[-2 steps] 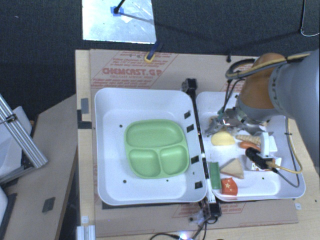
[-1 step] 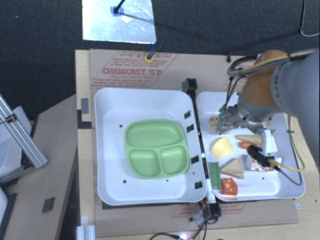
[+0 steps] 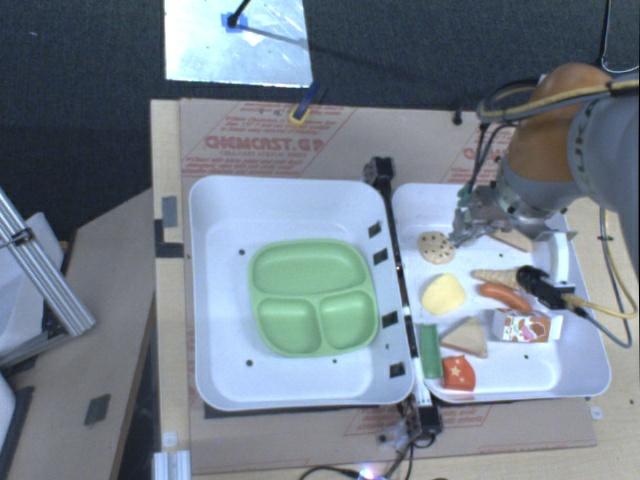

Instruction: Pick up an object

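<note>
The right bin (image 3: pixel 580 368) holds toy food: a round brown cookie (image 3: pixel 435 247), a yellow lump (image 3: pixel 443 293), a cream cone (image 3: pixel 497 276), an orange-red sausage (image 3: pixel 502 294), a tan sandwich wedge (image 3: pixel 465 339), a red-and-white carton (image 3: pixel 523 325), a green bar (image 3: pixel 429 350) and a red piece (image 3: pixel 458 373). My gripper (image 3: pixel 466 225) reaches down in the back part of this bin, just right of and above the cookie. I see nothing between its fingers.
The left bin (image 3: pixel 220 298) carries a green divided plate (image 3: pixel 312 297). A black divider (image 3: pixel 392 268) runs between the bins. The grey arm with its orange band (image 3: pixel 555 118) comes in from the right above the right bin. A shiny sheet (image 3: pixel 238 28) lies at the back.
</note>
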